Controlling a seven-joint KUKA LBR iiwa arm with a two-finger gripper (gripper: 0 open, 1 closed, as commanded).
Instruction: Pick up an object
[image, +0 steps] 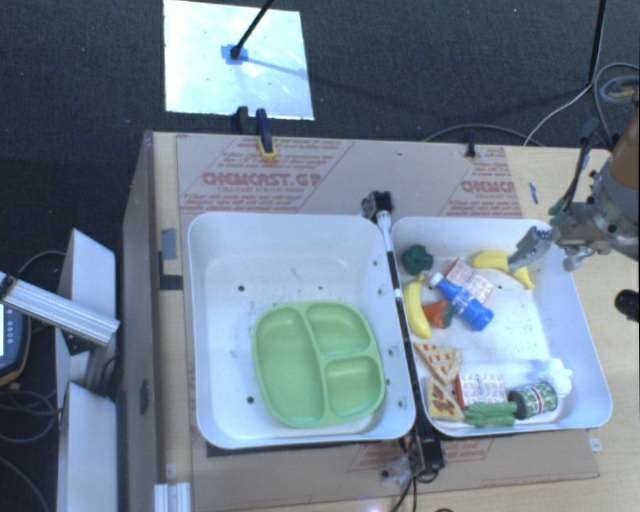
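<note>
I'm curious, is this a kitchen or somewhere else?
Probably a robot lab, not a kitchen: two white bins on a bench, toy food like a banana, and loose cables nearby.

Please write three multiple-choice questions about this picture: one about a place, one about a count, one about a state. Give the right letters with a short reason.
1. Where does the green tray lie?
A. left bin
B. right bin
C. on the bench outside the bins

2. How many compartments does the green tray have?
A. one
B. three
C. five

3. How does the blue bottle rest?
A. upright
B. on its side
C. hanging from the end effector

Answers: 1 A, the tray sits in the left bin. 2 B, three hollows show. 3 B, it lies flat in the right bin, apart from the end effector.
</note>
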